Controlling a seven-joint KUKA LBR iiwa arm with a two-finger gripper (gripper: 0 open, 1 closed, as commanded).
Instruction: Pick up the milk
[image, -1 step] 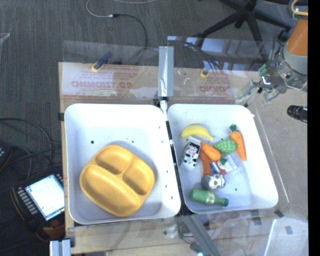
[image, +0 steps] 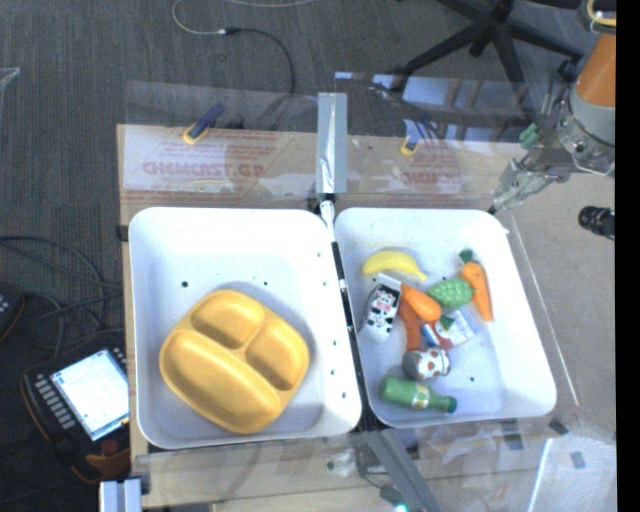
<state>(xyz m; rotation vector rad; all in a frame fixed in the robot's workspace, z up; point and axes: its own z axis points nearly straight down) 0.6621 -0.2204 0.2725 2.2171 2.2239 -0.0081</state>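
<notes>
The milk (image: 380, 307) is a small white carton with black cow patches. It lies near the left wall of the right bin (image: 520, 385), just below a yellow banana (image: 392, 263). My gripper (image: 510, 190) hangs at the upper right, above the bench beyond the right bin's far right corner. It is well away from the milk, with nothing between its fingers.
The right bin also holds an orange carrot (image: 480, 287), a green bumpy piece (image: 451, 293), an orange piece (image: 420, 303), a round can (image: 428, 363) and a green bottle (image: 416, 396). A yellow divided plate (image: 234, 358) sits in the left bin (image: 160, 250).
</notes>
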